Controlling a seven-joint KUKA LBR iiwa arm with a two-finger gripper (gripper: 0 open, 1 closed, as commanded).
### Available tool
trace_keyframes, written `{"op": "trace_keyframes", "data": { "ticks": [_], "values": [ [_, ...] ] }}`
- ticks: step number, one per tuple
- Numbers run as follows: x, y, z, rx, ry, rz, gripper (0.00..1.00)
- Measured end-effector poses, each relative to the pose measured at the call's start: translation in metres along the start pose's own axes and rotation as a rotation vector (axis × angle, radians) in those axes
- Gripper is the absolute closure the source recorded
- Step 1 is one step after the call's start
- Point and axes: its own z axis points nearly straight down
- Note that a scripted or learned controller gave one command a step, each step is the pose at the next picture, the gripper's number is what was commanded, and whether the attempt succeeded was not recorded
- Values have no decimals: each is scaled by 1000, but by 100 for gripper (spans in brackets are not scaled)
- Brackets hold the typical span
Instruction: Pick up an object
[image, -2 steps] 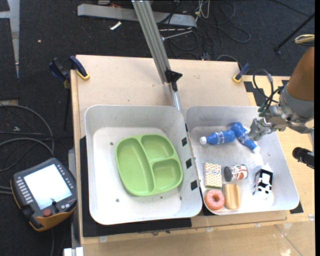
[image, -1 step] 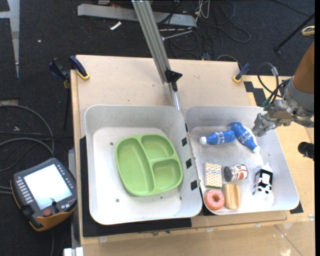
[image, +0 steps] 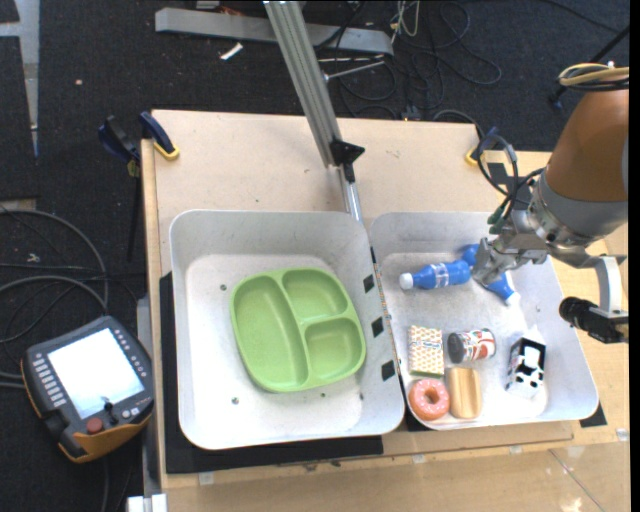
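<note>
The pale wooden table (image: 250, 160) carries two shallow white plastic bins; the left bin (image: 195, 300) holds a green three-compartment plate (image: 297, 328). In the right bin (image: 565, 330), a blue plastic bottle with a white cap (image: 437, 275) lies on its side, above a red can (image: 472, 346) and pink doughnut (image: 430, 399). The hand (image: 497, 262) sits at the bottle's blue end; whether it grips I cannot tell. Seemingly the grasping step: next, a secure closure, then lifting.
</note>
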Motion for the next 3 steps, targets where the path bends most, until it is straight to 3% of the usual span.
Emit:
{"op": "trace_keyframes", "data": {
  "ticks": [3],
  "values": [
    [161, -8, 14, 1, 0, -1, 100]
  ]
}}
